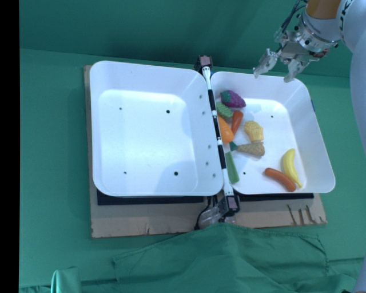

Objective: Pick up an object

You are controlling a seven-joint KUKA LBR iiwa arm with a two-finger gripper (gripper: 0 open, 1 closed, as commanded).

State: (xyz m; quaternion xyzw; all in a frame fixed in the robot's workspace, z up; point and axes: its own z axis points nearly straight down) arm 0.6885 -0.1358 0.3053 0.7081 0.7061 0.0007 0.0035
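Hovering pincer (277, 67) open above right bin (320, 146), nothing held, no legible txt

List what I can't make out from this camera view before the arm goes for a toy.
- Arm: cut off by the top and right edges above the orange band.
- Green toy: partly hidden under the purple toy; its shape is unclear.
- Long green toy: against the bin wall; whether it touches is unclear.
- Gripper: open, nothing between its fingers.

pincer (276, 66) spread, toy food (254, 131) in right bin (320, 146)
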